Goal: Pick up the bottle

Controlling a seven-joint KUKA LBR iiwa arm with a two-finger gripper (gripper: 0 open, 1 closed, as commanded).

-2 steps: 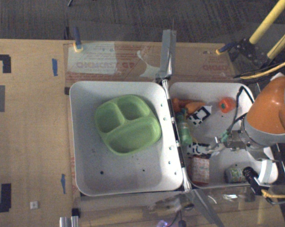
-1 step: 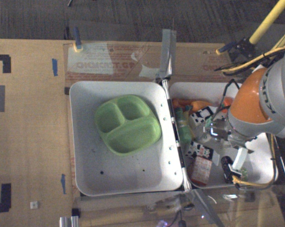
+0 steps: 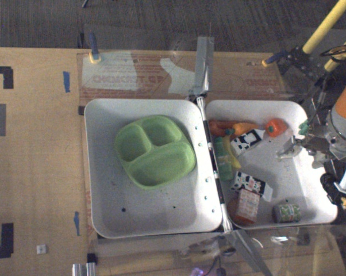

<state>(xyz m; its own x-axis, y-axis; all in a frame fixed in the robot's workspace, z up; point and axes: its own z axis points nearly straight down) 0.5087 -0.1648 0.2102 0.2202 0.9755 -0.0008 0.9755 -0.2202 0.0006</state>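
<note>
Camera view: we see the bottle [image 3: 221, 156] in the right bin [image 3: 288, 177], lying flat against that bin's left wall, just beside the divider between the two bins. Its long axis runs along the wall, from the far side of the bin toward the near side. It is green and slim, and looks like translucent plastic. We cannot tell which end carries the cap, because other items crowd its far end.

A yellow piece [image 3: 233, 156] lies touching the bottle on its right. Past the bottle's far end we see a carrot [image 3: 233, 126], orange and tapered, and a carton [image 3: 248, 140] printed in black and white patches. A second carton [image 3: 250, 184] with the same print lies nearer, with a reddish box [image 3: 248, 206] just beside it. A short green can [image 3: 286, 213] rests on its side near the front wall, and a round orange toy [image 3: 275, 127] sits by the back wall.

The gripper [image 3: 289, 149], of pale metal, hangs over the right half of the bin, well apart from the bottle. We cannot tell whether it is spread or closed, and nothing shows in its grasp. The arm [image 3: 342, 114] shows its orange band at the right.

The left bin [image 3: 92, 171] holds a green plate [image 3: 156, 151], smooth and divided into three compartments.
</note>
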